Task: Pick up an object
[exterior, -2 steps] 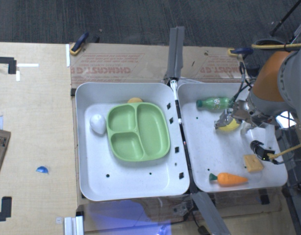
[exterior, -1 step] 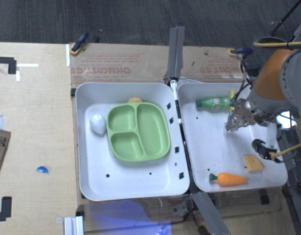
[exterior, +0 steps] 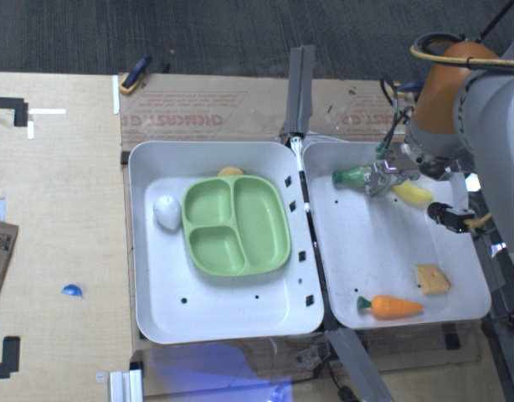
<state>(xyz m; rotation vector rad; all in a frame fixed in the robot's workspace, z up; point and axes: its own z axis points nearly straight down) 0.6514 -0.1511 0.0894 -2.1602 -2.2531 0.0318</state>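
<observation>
My gripper (exterior: 376, 182) hangs low over the far part of the right bin (exterior: 382, 241), between a small green bottle (exterior: 352, 175) on its left and a yellow banana (exterior: 412, 193) on its right. Whether it touches either one is not clear. An orange carrot (exterior: 393, 306) lies at the bin's near edge, and a tan sponge-like block (exterior: 432, 279) sits near the right wall. In the left bin (exterior: 156, 291) a green divided plate (exterior: 238, 224) lies flat, with a white ball (exterior: 167, 212) at its left and a yellow-orange object (exterior: 230, 172) peeking out behind it.
The arm (exterior: 458, 90) comes in over the right bin's far right corner. A grey divider post (exterior: 300, 90) stands between the bins at the back. A blue clip (exterior: 136, 71) and a small blue piece (exterior: 71, 291) lie on the bench outside the bins.
</observation>
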